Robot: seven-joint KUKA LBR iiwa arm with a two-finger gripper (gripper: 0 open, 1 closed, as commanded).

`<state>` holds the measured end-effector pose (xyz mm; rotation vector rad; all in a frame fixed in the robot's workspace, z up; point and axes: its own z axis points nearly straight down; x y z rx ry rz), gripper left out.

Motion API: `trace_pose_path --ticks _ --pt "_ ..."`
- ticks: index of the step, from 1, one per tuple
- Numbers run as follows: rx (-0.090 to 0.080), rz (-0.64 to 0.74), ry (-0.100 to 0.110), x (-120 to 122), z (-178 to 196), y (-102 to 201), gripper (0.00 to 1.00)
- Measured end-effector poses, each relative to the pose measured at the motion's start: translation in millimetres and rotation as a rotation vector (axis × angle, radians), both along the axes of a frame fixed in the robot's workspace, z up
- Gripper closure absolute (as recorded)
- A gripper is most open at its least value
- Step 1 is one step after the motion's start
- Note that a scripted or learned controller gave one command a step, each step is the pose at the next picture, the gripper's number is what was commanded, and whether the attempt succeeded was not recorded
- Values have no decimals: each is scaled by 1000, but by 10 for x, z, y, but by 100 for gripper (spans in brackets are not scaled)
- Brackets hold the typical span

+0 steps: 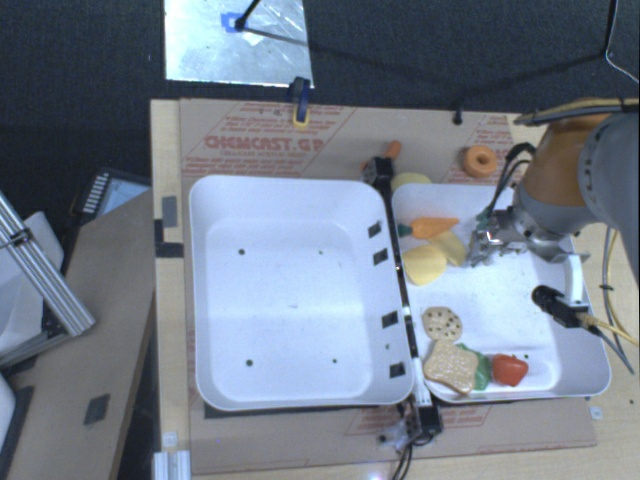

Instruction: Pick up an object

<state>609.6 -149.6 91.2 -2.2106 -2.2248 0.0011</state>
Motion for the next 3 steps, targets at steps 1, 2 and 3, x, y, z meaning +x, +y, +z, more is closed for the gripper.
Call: trace_pose_path --ticks 1,2,3 --pt "-6 2 -25 204 1589 215 100" --pt "0 10 -26 410 2983 1258 100" --pt "-2 2 -14 602 3486 1595 100"
